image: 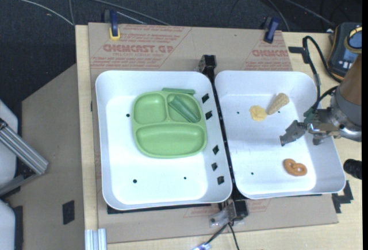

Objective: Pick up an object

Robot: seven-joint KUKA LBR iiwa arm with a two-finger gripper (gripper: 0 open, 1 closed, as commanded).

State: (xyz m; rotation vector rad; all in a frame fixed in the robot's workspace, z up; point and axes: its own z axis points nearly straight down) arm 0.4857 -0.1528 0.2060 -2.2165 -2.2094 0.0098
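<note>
In the right bin [241,183], gripper [293,133] sits mid-bin, jaws can't tell. Pretzel [295,168] near the front edge, cone [279,102] and yellow chip [258,112] toward the back: descent could land between them, grabbing nothing.

Even, bright overhead light; white bins [115,128] nearly glare; shadows soft; slightly grainy, corners dim.

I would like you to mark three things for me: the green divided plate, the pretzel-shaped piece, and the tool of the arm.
green divided plate [167,138]: camera view, on its large bottom compartment.
pretzel-shaped piece [295,168]: camera view, on its middle.
tool [289,135]: camera view, midway between its dark fingertips.
</note>
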